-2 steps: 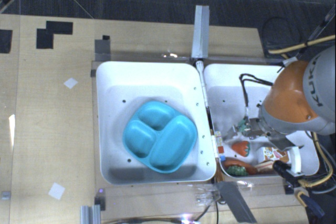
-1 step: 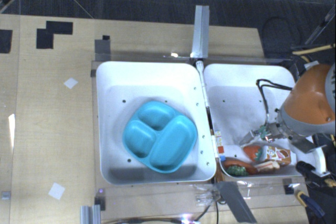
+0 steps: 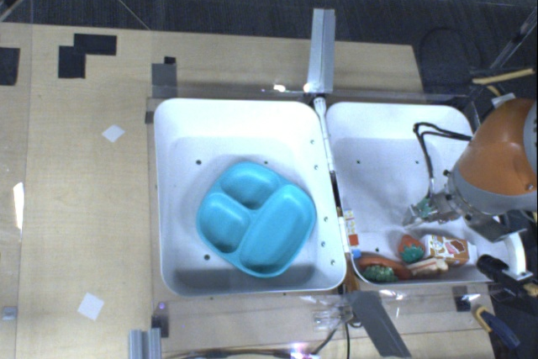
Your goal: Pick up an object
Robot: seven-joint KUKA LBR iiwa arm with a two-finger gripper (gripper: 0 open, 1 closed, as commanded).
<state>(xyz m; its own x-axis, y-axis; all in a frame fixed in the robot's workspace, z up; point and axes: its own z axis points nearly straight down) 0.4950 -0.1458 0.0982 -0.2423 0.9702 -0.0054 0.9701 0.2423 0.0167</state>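
The hand [image 3: 430, 210] hangs low in the right bin [image 3: 378, 147], just above small toys [image 3: 433, 252] heaped at the bin's near edge; whether it grips anything, I cannot tell. A blue divided plate [image 3: 256, 219] lies in the left bin [image 3: 181, 147].

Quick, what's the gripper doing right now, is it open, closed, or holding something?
Gripper: cannot be told; it sits low in the right bin, just above the small items at the near wall, with nothing visibly held.
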